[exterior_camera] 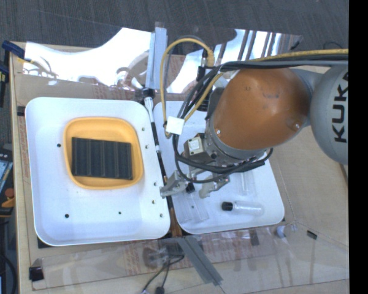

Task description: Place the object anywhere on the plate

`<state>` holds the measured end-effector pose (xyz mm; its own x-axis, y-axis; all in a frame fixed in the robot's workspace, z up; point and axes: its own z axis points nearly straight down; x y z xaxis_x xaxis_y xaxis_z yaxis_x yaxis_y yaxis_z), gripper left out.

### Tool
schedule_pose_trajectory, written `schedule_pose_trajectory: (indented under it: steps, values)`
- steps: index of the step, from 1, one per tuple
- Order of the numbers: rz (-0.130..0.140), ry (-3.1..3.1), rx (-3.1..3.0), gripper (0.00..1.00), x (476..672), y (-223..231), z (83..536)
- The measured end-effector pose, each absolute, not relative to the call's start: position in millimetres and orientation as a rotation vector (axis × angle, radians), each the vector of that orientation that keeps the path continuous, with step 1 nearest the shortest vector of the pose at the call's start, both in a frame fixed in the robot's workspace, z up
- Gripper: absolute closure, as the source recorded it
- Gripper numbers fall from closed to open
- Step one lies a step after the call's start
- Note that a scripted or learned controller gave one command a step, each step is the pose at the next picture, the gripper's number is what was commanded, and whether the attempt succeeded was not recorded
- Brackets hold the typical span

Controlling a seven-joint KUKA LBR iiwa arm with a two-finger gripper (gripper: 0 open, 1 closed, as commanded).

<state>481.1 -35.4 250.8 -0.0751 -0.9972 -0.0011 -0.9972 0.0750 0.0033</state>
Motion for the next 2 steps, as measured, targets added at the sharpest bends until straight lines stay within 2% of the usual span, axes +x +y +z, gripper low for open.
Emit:
schedule_pose_trajectory:
  steps: [1, 2]
  values:
    - [-0.006, -2.132, 2.304, 0.00, 506.3, -7, 190]
    - [-0.004, -2.027, 2.400, 0.00, 599.6, 41, 191]
